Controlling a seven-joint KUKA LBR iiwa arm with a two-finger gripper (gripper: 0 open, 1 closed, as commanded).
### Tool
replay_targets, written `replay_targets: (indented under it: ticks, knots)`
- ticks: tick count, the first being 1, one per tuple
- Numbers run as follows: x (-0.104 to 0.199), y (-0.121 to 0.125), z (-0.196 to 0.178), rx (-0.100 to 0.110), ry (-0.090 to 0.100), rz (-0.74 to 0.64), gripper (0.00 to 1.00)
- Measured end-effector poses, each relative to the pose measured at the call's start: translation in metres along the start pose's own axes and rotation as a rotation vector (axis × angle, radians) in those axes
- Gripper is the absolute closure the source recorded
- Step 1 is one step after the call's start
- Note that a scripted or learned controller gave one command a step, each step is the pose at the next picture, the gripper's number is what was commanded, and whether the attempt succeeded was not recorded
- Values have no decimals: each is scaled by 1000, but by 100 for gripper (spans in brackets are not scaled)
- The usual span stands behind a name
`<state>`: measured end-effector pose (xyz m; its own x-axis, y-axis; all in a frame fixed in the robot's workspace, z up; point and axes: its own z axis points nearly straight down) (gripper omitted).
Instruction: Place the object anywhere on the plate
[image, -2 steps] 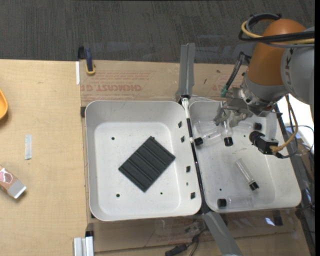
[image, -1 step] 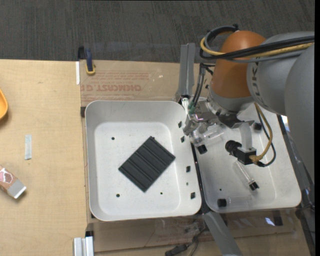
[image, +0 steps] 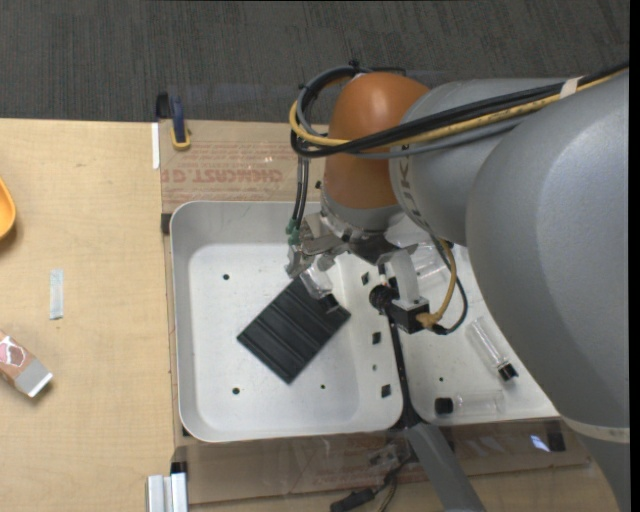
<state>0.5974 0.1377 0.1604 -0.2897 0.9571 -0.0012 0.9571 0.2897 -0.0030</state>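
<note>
A flat black ribbed plate (image: 293, 331) lies tilted at a diagonal on the floor of the left white bin (image: 205, 400), roughly at the bin's middle and slightly toward its right wall. Its upper right corner sits just under the gripper (image: 313, 272), which hangs over the bin's upper right part. The metal fingers point down at that corner of the plate, but from here I cannot tell how far apart they are or whether anything is caught between them.

Above the gripper rises the orange band (image: 375, 140) of the arm, and the big grey arm (image: 540, 230) fills the right side, with yellow and black cables (image: 450, 120) looped over it. A small black connector (image: 405, 315) on a yellowish wire dangles beside the wrist.

The right white bin (image: 470, 385) is mostly hidden by the arm; a clear tube with a black cap (image: 492, 352) lies in it.

On the cardboard behind the bins, reddish printed lettering (image: 225, 175) reads upside down and I cannot make it out. On the tan desk (image: 90, 250) to the left lie a small grey strip (image: 56, 295), a wrapped bar (image: 22, 367) near the edge, and an orange thing (image: 5, 210) cut off by the edge.
</note>
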Motion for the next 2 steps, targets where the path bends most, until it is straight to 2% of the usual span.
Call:
replay_targets:
  ticks: [1,2]
  knots:
    - [81,-21,-1,0,0,-54,100]
    - [89,-46,-152,-2,-1,-146,100]
